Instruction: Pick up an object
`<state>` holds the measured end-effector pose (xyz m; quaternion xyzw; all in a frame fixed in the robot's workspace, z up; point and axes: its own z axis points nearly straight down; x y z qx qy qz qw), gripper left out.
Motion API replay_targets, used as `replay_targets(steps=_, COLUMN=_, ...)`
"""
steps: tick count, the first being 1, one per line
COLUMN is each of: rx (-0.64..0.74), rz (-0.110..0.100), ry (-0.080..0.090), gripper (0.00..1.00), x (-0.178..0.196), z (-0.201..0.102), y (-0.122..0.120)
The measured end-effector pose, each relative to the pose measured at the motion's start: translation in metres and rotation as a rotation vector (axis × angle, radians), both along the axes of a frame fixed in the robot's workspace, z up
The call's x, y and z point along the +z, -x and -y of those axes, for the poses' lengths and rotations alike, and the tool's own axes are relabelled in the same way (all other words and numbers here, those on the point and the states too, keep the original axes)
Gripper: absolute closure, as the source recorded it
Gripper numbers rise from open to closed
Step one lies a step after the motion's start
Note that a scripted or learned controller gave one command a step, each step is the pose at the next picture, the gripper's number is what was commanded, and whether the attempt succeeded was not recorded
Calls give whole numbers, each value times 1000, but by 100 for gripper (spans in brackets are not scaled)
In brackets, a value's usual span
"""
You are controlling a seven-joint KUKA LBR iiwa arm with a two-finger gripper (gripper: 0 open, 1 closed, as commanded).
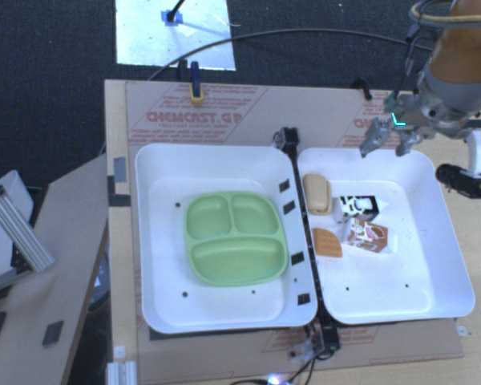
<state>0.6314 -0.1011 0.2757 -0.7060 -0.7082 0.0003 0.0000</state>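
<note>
Camera view, bench inventory. Left bin (164, 215): shallow white plastic, rounded corners, holding one pale green divided plate (235, 238) with three smooth compartments. Right bin (433, 247): same make, holding four items clustered near its left wall: a tan, rounded bread-like piece (317, 193); an orange-brown flat wedge (327, 243) just below it; a black-and-white patterned packet (358, 207); a brown-and-white glossy printed packet (367, 235) touching the packet above. Gripper (389, 139): two grey fingers spread apart, nothing between them, poised above the right bin's far rim, apart from every item.
</note>
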Motion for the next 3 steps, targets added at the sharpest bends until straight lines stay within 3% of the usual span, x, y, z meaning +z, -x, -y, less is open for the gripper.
replay_targets(steps=1, rx=0, rz=3, ry=0, gripper=0, x=1, z=0, y=-1)
replay_targets(steps=3, rx=-1, rz=-1, ry=-1, gripper=0, x=-95, z=-14, y=3)
